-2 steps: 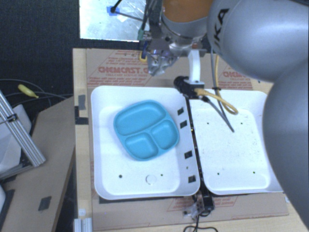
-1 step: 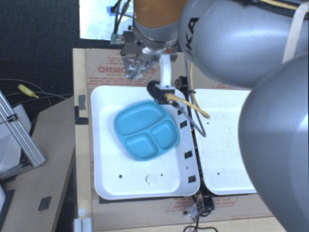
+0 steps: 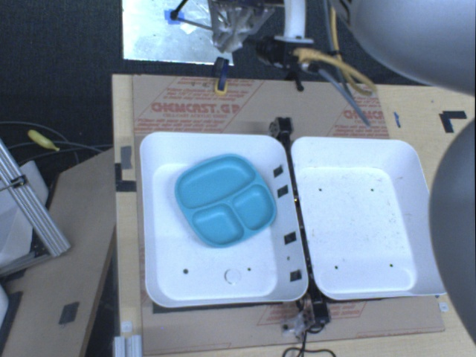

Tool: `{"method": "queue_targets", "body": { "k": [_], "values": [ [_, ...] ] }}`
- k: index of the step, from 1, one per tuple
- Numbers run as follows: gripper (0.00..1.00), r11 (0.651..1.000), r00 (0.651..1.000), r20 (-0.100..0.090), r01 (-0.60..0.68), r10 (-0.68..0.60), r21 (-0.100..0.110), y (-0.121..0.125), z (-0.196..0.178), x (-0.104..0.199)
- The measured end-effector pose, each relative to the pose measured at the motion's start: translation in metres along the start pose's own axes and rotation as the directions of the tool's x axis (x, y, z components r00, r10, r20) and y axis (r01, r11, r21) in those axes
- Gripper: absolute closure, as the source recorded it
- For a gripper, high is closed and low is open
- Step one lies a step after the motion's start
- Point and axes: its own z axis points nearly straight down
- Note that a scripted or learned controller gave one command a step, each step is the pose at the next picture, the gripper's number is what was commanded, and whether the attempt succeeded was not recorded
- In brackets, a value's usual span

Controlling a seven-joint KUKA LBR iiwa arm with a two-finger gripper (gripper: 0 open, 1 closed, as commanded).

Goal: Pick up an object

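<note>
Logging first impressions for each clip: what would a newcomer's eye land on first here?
The bright blue plastic plate with three compartments stands out at once, lying flat in the left white bin. Next comes the big grey robot arm, blurred and close to the camera, across the top right. The right white bin beside it shows a speckled floor.

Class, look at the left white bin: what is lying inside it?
Inside the left bin lies one blue divided plate with three compartments, flat on the floor. The plate covers the bin floor beneath it, so anything under it cannot be seen.
</note>
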Motion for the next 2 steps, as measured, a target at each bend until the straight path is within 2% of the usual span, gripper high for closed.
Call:
{"method": "queue_targets", "body": {
  "k": [1,2],
  "values": [
    [1.0,1.0,1.0,0.01,-0.014,0.013,0.022,0.003,0.047,-0.092],
    [1.0,1.0,1.0,0.003,0.006,-0.006,0.022,-0.049,0.067,-0.006]
  ]
}}
